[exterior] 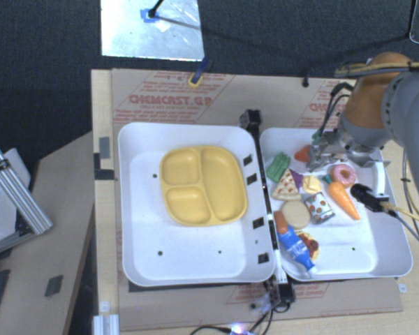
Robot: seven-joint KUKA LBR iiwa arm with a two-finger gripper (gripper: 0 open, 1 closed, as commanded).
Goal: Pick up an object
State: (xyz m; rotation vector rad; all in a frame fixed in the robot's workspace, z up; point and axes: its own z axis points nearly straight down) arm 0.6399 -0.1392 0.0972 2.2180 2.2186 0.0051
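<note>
The task names no single object, so the toy food in the right shallow white bin (391, 253) is what counts. A green plastic leafy vegetable (278, 166) is lying at the far left of this bin, and a triangular pizza slice toy (288, 185) is sitting just near of it. A small purple piece (295, 181) is touching the slice. To the right, a pink ring-shaped doughnut toy (345, 174) is resting beside an orange plastic carrot (343, 198), which is pointing to the near right. A small red piece (303, 153) is lying at the far side, partly hidden. A small printed box (319, 207) is lying in the middle, with a round beige disc (296, 215) next to it and a blue wrapped packet (294, 246) nearer to the camera.

The grey arm with the orange band (366, 107) is reaching in from the right, and its two-finger gripper (322, 152) is hanging low over the far part of the right bin, close to the red piece and the doughnut. I cannot tell its state, and nothing is seen gripped.

In the left shallow white bin (140, 208) a yellow plastic plate with three compartments (202, 185) is lying in the middle.
</note>
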